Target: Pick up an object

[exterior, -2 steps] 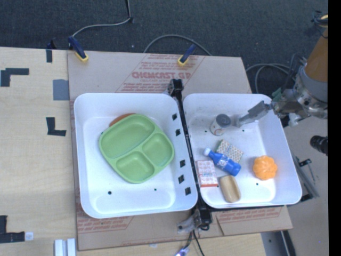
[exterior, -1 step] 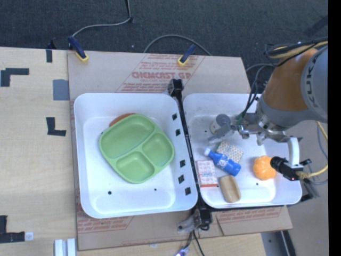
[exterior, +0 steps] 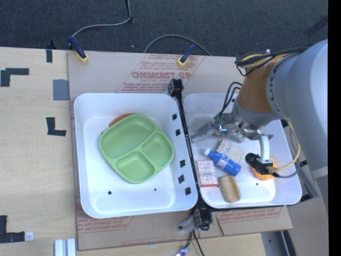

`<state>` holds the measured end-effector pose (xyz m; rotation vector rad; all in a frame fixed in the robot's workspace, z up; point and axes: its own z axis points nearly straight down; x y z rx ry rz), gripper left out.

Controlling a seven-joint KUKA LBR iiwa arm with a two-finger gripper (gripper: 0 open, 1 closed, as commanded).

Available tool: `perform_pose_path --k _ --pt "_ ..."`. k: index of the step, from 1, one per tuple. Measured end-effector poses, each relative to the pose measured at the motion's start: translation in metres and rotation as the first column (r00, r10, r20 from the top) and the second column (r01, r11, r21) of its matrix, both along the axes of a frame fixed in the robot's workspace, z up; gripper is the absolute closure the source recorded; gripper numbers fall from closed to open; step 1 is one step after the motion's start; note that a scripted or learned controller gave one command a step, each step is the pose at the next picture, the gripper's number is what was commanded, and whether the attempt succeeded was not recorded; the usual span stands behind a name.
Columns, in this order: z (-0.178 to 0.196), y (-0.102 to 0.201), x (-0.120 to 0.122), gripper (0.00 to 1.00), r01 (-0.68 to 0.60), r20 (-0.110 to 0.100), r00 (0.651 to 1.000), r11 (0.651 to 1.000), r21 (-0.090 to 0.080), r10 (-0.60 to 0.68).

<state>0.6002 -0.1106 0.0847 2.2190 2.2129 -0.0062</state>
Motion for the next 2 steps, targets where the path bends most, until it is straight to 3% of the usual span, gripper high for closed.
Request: perform_pose_path --k 1,2 --pt "0.0001 -0.0012 -0.0479 0.0 0.0 -0.002 1.0 1.0 0.002 0.0" --pt "0.0101 -0.0006 -0.0468 1.0 -0.001 0.001 1.0 1.0 0.002 0.001"
